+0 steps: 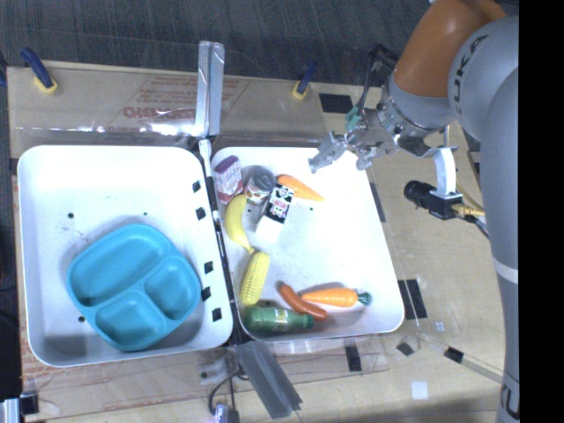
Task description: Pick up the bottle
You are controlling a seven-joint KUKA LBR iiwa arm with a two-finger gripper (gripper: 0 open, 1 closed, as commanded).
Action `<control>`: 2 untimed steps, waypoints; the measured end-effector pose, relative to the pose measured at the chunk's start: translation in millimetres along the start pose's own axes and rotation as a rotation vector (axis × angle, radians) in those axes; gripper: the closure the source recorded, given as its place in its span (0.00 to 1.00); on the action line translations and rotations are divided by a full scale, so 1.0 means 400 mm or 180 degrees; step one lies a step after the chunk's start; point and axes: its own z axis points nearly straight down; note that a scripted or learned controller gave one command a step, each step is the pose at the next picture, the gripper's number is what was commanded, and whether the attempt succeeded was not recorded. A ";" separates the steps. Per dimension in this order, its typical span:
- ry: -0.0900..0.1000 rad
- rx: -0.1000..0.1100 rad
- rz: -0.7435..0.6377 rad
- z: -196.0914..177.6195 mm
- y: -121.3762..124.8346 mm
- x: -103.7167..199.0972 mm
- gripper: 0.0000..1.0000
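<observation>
Your claw [339, 152], whose opening I cannot tell, hovers at the right bin's [352, 236] one o'clock; steer toward the green bottle [278, 319] lying at six o'clock.

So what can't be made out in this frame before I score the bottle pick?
- The gripper at the right bin's far edge: too small and blurred to tell how its jaws stand.
- The green bottle: lies against the bin's near wall, partly covered by a carrot.
- The small items by the banana: too blurred to read their labels.
</observation>
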 end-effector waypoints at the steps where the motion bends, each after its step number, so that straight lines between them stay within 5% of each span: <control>1: 0.0005 0.0023 0.1420 0.291 -0.148 0.168 0.00; 2: 0.0007 0.0013 0.2197 0.419 -0.346 0.123 0.00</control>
